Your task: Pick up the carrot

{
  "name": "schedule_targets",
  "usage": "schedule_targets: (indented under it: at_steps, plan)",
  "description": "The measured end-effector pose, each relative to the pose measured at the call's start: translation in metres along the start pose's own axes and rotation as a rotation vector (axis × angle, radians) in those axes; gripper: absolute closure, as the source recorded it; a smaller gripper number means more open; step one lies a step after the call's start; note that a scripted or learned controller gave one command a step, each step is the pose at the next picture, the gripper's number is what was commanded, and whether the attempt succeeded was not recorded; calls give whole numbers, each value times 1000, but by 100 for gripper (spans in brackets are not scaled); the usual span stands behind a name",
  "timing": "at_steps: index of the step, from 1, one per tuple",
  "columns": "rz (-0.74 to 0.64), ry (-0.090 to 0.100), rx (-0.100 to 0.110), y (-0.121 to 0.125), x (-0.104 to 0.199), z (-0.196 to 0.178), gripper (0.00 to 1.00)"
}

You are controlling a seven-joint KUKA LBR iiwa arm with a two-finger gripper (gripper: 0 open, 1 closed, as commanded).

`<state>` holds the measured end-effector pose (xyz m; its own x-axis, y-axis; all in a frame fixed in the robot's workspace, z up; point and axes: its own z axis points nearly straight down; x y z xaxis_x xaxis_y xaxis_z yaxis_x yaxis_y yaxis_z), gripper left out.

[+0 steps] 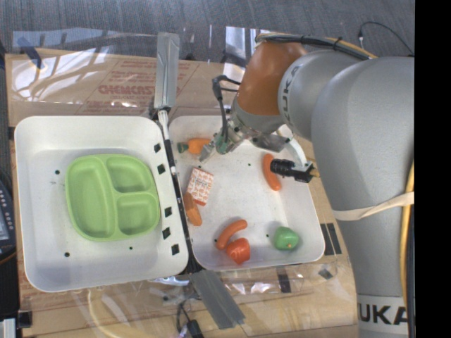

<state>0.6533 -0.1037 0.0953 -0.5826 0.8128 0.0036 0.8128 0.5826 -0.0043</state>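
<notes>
Right white bin (310,220): carrot (198,146) just left of gripper (220,146), finger state unclear.

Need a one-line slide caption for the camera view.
Gripper hovers by the carrot at the right bin's far-left corner.

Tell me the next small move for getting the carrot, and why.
Probably a short drop straight down. The gripper sits at the top of the right bin, right beside the carrot near the bin's upper left corner; whether it is centred over the carrot is hard to tell.
</notes>
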Motion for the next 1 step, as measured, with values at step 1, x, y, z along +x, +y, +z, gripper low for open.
schedule_targets:
  at_steps: [1]
  plan:
    - [376,6,7,-3,-5,6,0]
